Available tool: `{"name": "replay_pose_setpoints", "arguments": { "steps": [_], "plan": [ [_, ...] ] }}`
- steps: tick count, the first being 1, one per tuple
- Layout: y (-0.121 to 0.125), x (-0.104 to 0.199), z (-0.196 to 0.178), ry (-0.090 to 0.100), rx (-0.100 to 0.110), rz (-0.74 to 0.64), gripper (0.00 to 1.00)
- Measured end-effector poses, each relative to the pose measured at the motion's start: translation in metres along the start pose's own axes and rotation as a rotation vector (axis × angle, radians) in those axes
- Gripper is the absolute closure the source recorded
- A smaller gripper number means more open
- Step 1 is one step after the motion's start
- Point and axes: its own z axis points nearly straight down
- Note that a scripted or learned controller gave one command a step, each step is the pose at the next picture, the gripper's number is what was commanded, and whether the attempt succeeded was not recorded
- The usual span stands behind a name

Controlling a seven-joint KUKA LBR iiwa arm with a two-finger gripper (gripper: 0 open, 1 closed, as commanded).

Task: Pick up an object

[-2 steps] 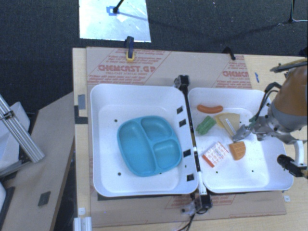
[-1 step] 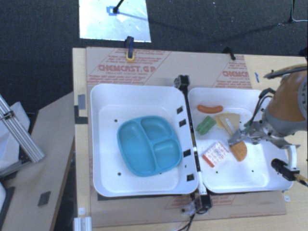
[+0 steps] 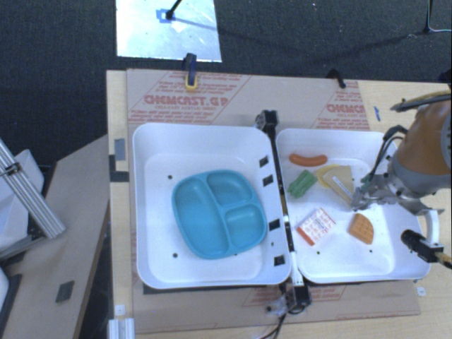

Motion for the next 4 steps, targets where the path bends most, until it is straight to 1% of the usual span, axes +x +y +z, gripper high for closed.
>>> {"name": "replay_pose_setpoints", "arguments": {
  "steps": [1, 2, 3, 4],
  "plan": [
    [-0.006, -0.003, -0.060, -0.001, -0.004, 0.002, 1.00],
    [-0.004, -0.003, -0.114, -0.001, -0.005, -0.002, 1.00],
    [0.002, 0.055, -0.115, 0.003, 0.000, -0.008, 1.00],
    [0.021, 0.117, -0.118, 0.003, 0.000, -0.009, 1.00]
  ]
}}
